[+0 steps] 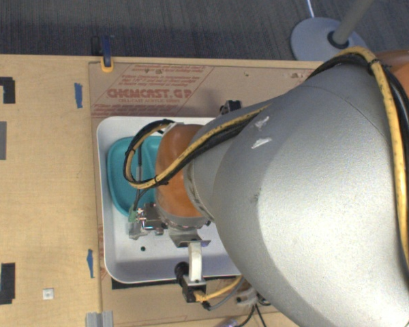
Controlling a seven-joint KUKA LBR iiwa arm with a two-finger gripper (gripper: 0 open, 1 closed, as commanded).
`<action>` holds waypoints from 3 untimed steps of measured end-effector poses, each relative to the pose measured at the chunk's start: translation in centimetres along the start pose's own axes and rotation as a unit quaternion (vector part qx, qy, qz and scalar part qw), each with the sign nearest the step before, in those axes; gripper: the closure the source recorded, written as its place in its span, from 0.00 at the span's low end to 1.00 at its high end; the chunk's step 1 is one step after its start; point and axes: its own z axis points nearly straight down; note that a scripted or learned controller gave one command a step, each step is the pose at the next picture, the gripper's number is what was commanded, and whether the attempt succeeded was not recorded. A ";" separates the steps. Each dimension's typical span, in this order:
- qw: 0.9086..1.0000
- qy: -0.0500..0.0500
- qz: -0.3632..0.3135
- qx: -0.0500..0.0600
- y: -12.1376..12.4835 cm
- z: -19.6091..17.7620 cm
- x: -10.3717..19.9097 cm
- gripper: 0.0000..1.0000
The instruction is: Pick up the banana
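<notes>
My grey arm reaches in from the right and covers most of the view, with its orange band [172,176] over the middle of the left white bin [103,203]. Below the band the gripper [142,223] hangs low over the bin's floor, near its left half, seen from above as a small metal block. A teal object [121,172] lies in the bin's upper left part, right beside the gripper and partly hidden by the wrist and a black and yellow cable [140,159].
The bin sits on a brown printed board [150,87] on the tan bench [41,182]. Blue tape marks [78,95] and black corner marks [3,90] dot the bench at left. A grey round stand base [317,38] lies at the top right.
</notes>
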 end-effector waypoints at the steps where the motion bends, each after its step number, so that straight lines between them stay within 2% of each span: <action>1: 0.995 -0.001 0.102 0.000 -0.1 -4.1 -0.1 0.00; 2: 0.995 -0.001 0.101 0.000 -0.1 -5.1 0.0 1.00; 3: 0.995 -0.001 0.101 0.000 -0.1 -6.0 0.1 1.00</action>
